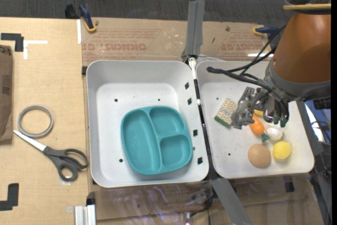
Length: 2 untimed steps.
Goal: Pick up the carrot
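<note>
The carrot (257, 127) is a small orange piece with a green top, lying in the right bin (221, 163) near its middle right. My gripper (260, 119) hangs directly over it, reaching in from the right under the orange band of the arm. The gripper looks open, with one grey finger (240, 117) left of the carrot and a darker one to its right. The carrot rests on the bin floor, its upper end partly hidden by the gripper.
In the right bin, a speckled sponge-like block (226, 112) lies left of the gripper. A white piece (274, 133), a yellow lemon (281, 150) and a tan egg-shaped thing (259, 156) crowd the carrot. The left bin (105, 87) holds a teal divided plate (156, 139). Scissors (55, 155) and a tape roll (35, 120) lie at left.
</note>
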Motion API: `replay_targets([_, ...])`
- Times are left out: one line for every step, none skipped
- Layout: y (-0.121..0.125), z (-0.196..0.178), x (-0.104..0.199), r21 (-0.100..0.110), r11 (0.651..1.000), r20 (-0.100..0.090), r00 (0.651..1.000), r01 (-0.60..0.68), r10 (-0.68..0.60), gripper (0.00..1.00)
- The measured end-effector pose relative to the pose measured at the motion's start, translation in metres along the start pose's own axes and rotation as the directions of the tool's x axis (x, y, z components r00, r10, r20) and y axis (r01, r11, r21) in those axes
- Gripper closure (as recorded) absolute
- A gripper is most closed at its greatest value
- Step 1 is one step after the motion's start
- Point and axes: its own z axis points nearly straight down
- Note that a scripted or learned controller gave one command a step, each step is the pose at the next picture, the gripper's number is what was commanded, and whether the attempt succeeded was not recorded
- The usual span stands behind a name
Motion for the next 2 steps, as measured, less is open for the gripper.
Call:
replay_targets([0.052, -0.095, 0.011, 0.0, 0.979, 0.001, 0.979, -0.206, 0.206, 1.0])
replay_targets([-0.019, 0.011, -0.014, 0.003, 0.758, -0.001, 0.758, -0.652, 0.652, 1.0])
